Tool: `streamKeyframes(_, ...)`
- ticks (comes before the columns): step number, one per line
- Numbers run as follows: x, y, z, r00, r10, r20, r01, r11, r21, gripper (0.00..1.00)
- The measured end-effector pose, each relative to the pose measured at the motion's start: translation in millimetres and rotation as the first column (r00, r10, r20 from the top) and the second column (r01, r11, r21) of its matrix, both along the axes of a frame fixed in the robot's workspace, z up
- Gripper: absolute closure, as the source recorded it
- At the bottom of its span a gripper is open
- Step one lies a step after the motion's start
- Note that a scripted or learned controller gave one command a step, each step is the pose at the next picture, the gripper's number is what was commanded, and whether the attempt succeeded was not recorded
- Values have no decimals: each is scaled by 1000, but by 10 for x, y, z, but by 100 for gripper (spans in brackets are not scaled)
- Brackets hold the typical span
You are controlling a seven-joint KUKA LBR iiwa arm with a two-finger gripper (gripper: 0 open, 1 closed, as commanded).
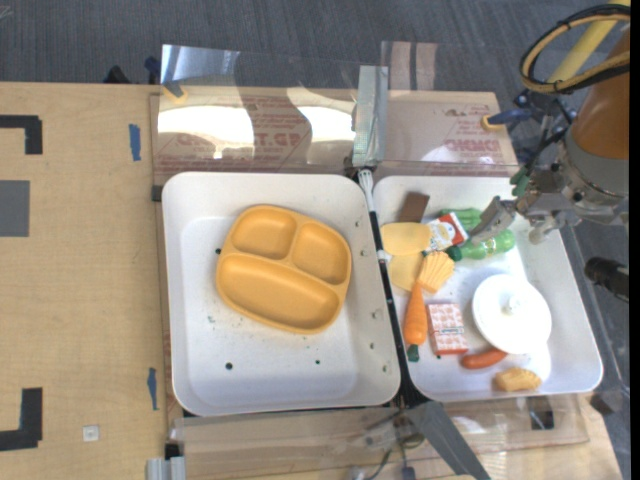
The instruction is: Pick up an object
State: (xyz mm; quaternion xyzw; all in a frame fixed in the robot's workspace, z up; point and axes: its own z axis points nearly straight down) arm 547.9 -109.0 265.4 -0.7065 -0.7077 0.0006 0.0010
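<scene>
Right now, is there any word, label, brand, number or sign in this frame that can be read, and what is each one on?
Red print on the left cardboard panel behind the bins: blurred and washed by glare, not readable.
Red print on the right cardboard panel: blurred, not readable.
Red and white small box in the right bin: print too small to read.
Nothing legible anywhere.

Plastic in my bins, cardboard around them

My two white bins (190,298) look smooth, semi-gloss plastic; the orange divided plate (284,267) is matt plastic, the white lid (511,313) glossy; brown cardboard (80,268) lies matt at the bench's left edge.
</scene>
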Motion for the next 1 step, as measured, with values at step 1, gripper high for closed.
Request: streamKeyframes(1,-567,136,-1280,1000,-30,-6,30,1000,1,0)
